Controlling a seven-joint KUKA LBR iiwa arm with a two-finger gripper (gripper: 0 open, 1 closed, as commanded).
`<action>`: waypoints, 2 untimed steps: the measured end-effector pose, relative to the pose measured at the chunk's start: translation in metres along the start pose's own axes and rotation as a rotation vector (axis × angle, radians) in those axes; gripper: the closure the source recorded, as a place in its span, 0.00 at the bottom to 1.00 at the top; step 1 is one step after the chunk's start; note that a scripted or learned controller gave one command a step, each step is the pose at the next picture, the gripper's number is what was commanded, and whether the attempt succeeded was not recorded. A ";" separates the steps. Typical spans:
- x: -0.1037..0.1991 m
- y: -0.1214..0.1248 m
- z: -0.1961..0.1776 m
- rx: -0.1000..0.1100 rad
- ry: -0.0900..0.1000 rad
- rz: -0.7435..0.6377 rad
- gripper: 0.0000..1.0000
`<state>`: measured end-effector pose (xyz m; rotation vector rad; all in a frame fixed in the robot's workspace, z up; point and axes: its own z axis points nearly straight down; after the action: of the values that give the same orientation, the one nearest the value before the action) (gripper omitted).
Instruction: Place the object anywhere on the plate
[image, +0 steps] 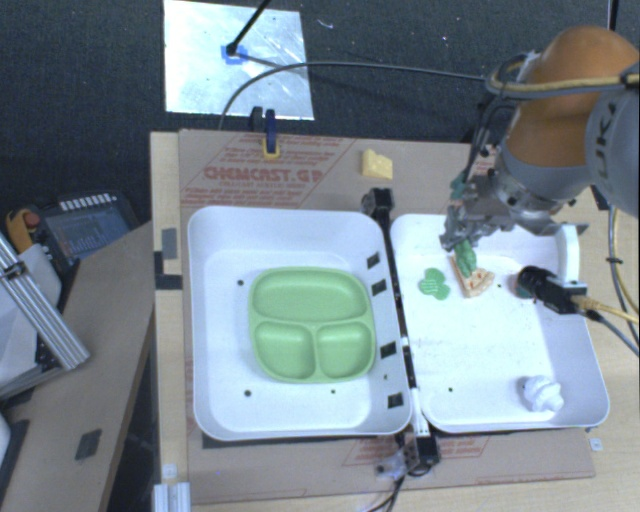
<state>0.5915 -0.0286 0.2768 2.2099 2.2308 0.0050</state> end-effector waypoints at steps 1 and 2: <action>0.046 0.013 0.007 0.000 0.000 0.000 1.00; 0.103 0.023 0.020 0.001 0.001 -0.001 1.00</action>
<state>0.6137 0.0746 0.2571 2.2104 2.2326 0.0044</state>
